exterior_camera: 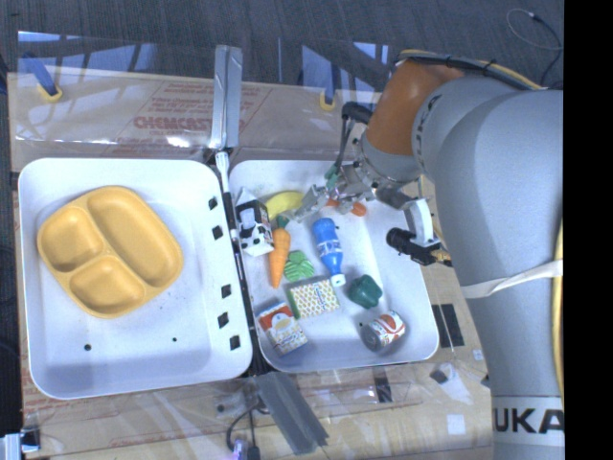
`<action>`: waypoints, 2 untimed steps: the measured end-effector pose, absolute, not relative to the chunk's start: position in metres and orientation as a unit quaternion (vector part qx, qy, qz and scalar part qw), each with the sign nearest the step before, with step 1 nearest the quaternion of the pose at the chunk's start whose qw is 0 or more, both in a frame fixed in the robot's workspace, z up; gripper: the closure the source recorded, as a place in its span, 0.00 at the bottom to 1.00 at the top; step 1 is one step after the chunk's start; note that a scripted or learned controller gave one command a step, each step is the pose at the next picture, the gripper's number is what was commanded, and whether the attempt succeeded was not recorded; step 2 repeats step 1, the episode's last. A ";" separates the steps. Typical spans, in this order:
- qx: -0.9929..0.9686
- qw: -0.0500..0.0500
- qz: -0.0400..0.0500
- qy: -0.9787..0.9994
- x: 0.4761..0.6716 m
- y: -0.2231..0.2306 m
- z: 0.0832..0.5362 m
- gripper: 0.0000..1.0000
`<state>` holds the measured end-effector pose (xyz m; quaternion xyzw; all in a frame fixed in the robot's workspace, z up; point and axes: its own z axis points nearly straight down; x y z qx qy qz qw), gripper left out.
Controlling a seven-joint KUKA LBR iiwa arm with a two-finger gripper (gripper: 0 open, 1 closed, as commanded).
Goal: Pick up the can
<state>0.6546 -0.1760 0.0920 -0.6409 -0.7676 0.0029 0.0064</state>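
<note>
The can (382, 331) lies on its side at the near right corner of the right bin (421, 348), just beside the dark green block (363, 289). The gripper (337, 195) hovers over the far side by the blue bottle (329, 244); its opening I cannot tell. Closing across the can's round body, clear of the bin wall, seems best. Clear plastic sheeting (124, 118) covers the bench beyond.
</note>
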 end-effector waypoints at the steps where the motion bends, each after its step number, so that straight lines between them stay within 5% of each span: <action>1: -0.619 0.001 0.000 -0.785 0.615 -0.143 0.092 0.00; 2: -0.619 0.001 0.000 -0.785 0.615 -0.143 0.092 0.00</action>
